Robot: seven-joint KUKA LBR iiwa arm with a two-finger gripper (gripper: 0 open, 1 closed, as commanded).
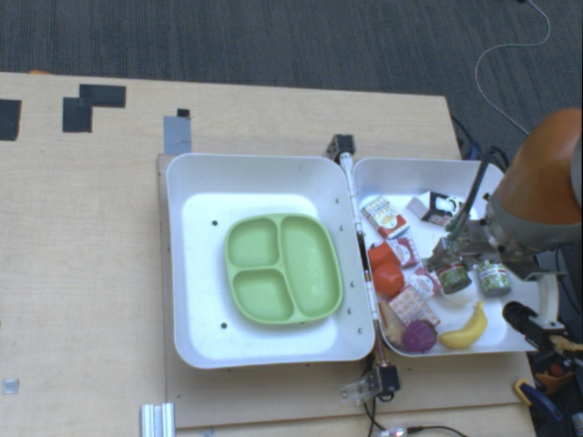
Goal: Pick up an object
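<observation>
Far left of the gripper (453, 260), a green tray (283, 269) lies in the left bin (196, 335). Just left of the gripper in the right bin (401, 171) lie a snack pack (383, 215) and a red pepper (385, 272), with a purple ball (419, 336) and a banana (464, 329) nearer the camera. The arm (545, 185) reaches in from the right, its wrist low over the clutter; this looks like the descent to grasp, which next calls for settling on one item, though whether the gripper is apart or together I cannot tell.

Glossy green plastic tray (283, 269), matt pale wood bench (82, 244)
</observation>
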